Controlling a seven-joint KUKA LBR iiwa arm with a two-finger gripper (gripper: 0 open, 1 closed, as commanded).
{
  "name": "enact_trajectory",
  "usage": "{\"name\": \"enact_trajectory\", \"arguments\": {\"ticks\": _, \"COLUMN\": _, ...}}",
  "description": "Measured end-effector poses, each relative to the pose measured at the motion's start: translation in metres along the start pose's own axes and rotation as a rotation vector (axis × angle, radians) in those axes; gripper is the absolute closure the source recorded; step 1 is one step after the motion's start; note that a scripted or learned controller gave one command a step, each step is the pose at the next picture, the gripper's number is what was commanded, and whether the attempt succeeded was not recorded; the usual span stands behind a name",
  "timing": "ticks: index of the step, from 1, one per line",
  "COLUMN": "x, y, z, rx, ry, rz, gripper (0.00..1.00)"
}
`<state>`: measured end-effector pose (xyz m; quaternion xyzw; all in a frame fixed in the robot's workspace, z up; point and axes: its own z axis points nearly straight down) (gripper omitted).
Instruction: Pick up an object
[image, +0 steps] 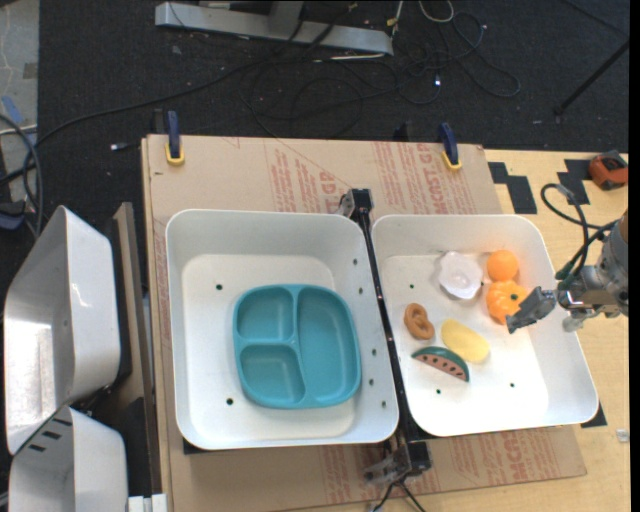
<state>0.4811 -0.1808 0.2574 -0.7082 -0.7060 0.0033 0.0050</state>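
The right bin (570, 390) holds an orange ball (502, 265), an orange pumpkin-like piece (500, 297), a white cup-like piece (460, 276), a brown pretzel (419, 321), a yellow lemon-like piece (465, 340) and a watermelon slice (442, 362). My gripper (528, 310) reaches in from the right and sits low just right of the pumpkin piece, its dark fingers pointing left. Nothing shows between them.
The left bin (190, 300) holds a teal divided plate (297, 346). A black divider (378, 300) runs between the bins. Cardboard covers the bench, with two clamps (175, 150) at its back edge. Grey bins stand at far left.
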Motion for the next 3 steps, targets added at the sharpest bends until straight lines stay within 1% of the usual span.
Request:
{"name": "enact_trajectory", "arguments": {"ticks": 1, "x": 0.001, "y": 0.002, "z": -0.006, "rx": -0.011, "ry": -0.003, "rz": -0.004, "gripper": 0.00}}
{"name": "enact_trajectory", "arguments": {"ticks": 2, "x": 0.010, "y": 0.003, "z": 0.053, "rx": -0.007, "ry": -0.001, "rz": -0.002, "gripper": 0.00}}
{"name": "enact_trajectory", "arguments": {"ticks": 3, "x": 0.006, "y": -0.003, "z": 0.114, "rx": -0.006, "ry": 0.000, "rz": -0.001, "gripper": 0.00}}
